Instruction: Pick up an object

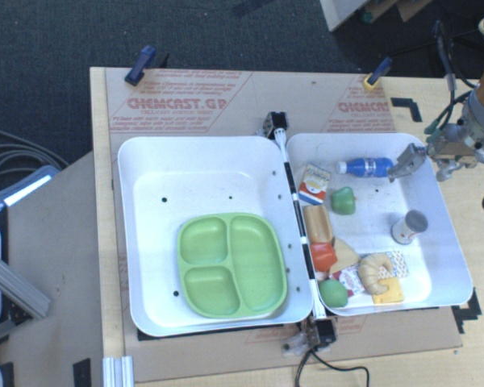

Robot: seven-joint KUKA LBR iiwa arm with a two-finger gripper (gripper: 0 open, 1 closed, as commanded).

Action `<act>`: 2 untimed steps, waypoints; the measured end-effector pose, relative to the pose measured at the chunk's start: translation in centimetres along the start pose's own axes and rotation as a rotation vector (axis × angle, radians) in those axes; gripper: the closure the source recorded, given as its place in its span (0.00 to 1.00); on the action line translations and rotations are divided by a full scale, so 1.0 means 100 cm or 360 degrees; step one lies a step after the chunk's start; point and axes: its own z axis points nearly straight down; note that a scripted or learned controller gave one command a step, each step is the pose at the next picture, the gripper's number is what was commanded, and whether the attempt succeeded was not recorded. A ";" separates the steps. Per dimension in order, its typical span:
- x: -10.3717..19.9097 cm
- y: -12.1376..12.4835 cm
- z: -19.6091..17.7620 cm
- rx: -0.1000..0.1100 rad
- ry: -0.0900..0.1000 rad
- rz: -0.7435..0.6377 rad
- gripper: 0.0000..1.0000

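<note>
While the tool (415, 160) hangs at the right bin's (450, 240) far right rim, just beside the blue bottle (368, 167), nothing sits between its fingers, and I cannot tell how wide they stand. By my reading this is the approach step: no object is picked. Next it needs to centre over the bottle, descend and close.

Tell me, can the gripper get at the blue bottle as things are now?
Probably yes. The gripper sits at the right bin's far right side, just beside the bottle, which lies on bare floor with nothing on top. The green ball lies apart, nearer the camera.
</note>
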 end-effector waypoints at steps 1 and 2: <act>0.073 0.021 0.164 0.0001 0.0002 -0.0002 0.00; 0.072 0.022 0.154 -0.0001 0.0000 0.0000 1.00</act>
